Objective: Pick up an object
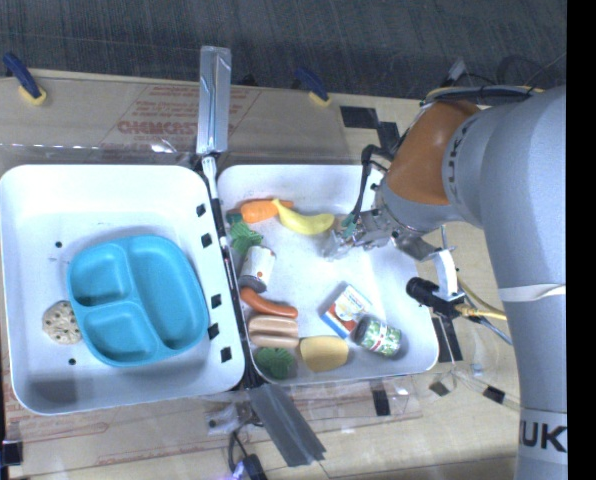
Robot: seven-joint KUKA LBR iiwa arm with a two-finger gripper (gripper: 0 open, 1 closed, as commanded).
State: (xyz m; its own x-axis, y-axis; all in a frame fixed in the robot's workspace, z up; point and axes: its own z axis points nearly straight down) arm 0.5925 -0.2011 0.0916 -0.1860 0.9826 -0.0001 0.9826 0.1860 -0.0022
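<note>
One banana point(306, 220) matters most to my next move: it lies near the back wall of the right bin point(418, 360), and my gripper point(344, 238) hangs just beside its right tip, low over the floor. Its long axis runs left to right along that back wall, with a carrot point(259, 210) touching its far left end, so I judge I must shift a little left and turn across that axis to straddle it. Whether my gripper is apart or together I cannot tell; nothing shows clamped in it.
</note>
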